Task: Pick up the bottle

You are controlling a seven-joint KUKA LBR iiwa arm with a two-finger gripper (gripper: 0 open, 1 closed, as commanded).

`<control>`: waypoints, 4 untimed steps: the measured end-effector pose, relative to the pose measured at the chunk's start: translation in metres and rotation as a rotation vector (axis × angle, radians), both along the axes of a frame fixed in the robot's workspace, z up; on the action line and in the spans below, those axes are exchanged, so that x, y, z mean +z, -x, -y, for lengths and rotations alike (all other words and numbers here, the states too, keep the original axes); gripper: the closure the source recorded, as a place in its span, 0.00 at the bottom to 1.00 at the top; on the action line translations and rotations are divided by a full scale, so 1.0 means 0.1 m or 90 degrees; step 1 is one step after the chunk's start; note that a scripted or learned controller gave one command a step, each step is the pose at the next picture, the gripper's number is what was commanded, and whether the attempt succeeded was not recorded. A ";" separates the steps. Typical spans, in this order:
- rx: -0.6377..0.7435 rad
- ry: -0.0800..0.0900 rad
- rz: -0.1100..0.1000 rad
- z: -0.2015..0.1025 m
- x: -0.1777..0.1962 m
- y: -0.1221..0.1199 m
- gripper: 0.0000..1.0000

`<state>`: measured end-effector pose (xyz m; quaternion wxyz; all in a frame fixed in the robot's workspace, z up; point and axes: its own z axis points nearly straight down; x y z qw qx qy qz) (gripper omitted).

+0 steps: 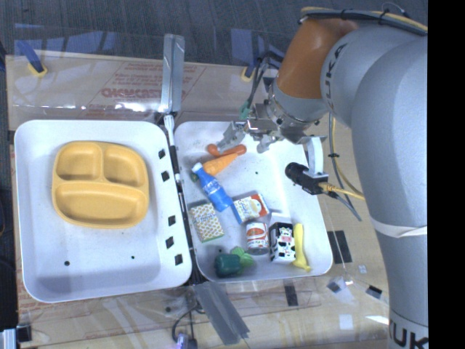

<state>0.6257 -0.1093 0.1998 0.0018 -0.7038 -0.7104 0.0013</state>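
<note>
Gripper (249,131) over right bin (309,227), fingers spread, holding nothing. One blue bottle (213,187) lies flat below it, beside one carrot (224,162). One yellow tray (100,183) in left bin (43,267)

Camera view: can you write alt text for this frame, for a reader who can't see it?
A grey arm's hand hangs over the far end of the right bin, just above a carrot, while the blue bottle lies untouched beside it. Near the bottle lie small food items; the left bin holds a yellow divided tray.
</note>
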 end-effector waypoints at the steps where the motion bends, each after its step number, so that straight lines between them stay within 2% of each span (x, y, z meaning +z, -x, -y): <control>1: -0.029 0.000 -0.001 -0.19 -0.85 0.69 0.00; 2: -0.026 0.000 0.000 -0.19 -0.74 0.69 1.00; 3: -0.026 0.001 0.000 -0.19 -0.74 0.69 0.00; 4: -0.144 0.001 0.001 0.05 0.01 1.10 0.00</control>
